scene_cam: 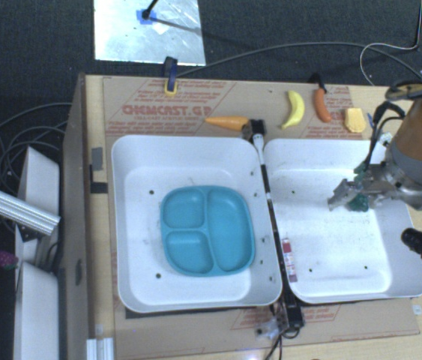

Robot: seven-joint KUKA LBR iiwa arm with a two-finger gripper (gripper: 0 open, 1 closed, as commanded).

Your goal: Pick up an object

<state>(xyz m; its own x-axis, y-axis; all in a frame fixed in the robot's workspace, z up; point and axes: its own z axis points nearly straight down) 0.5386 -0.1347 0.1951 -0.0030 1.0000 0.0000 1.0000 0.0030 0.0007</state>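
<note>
The arm reaches in from the right, and the pincer (348, 196) is down low over the right bin (323, 276), near that bin's upper right part. Right at its tip sits a small teal-green object (358, 203), and that looks like the thing to be picked. It lies just beside the metal fingers, a touch toward the arm side and slightly nearer the camera, so close that the two overlap in the view. It is too small and blurred to call a long axis or even a shape. Is it between the fingers? Cannot tell; how wide the pincer stands is not clear from this angle either, and nothing can be called held.

Over in the left bin (136, 201) a blue divided plate (208, 229) lies flat in the middle, well apart from the arm. Along the tabletop (196, 103) behind the bins sit a carrot (226, 123), a banana (294, 109), an orange-red piece (321, 105) and a yellow piece (354, 120). My read: the move turns on that tiny gap at the tip, so any closing must centre on the green piece first.
</note>
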